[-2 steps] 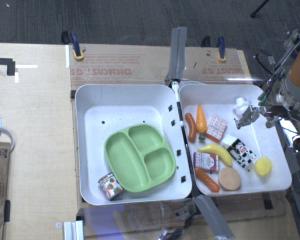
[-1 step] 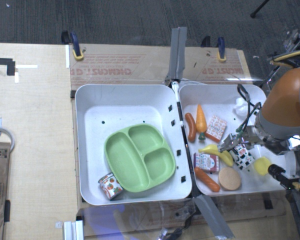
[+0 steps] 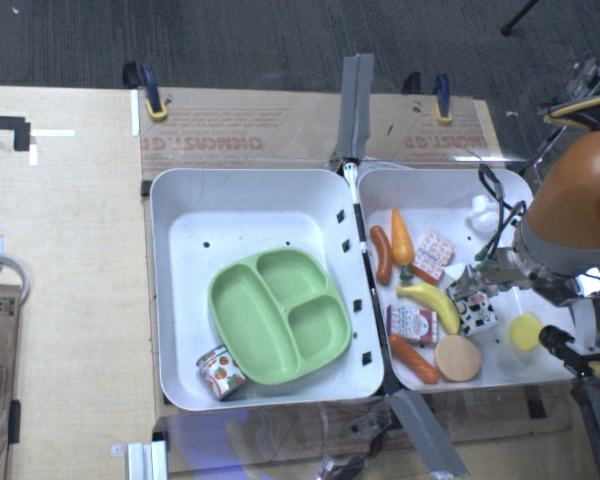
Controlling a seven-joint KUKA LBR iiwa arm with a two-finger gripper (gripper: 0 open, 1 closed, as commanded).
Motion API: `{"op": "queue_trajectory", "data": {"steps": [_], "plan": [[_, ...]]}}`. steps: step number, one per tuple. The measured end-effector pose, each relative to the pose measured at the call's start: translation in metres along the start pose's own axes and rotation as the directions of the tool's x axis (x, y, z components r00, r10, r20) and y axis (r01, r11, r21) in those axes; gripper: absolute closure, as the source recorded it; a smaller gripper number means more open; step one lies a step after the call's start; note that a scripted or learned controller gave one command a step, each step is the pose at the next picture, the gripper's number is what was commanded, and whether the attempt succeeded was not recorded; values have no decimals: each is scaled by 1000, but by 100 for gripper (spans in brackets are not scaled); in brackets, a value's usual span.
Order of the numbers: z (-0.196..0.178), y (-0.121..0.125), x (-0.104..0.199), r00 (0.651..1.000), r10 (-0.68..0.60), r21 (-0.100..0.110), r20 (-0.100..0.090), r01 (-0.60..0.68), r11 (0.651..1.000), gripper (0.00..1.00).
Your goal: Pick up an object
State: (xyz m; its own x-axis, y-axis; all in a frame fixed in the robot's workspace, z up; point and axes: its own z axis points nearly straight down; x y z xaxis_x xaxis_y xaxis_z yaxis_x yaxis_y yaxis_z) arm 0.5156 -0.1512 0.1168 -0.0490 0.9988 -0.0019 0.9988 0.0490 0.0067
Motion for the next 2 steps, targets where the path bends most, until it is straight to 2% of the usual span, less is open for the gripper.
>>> {"op": "queue_trajectory", "data": {"steps": [1, 2], "plan": [[18, 22, 23, 999, -53, -7, 8, 54, 999, 100], [-74, 48, 94, 998, -63, 9, -2, 63, 998, 100]]}}
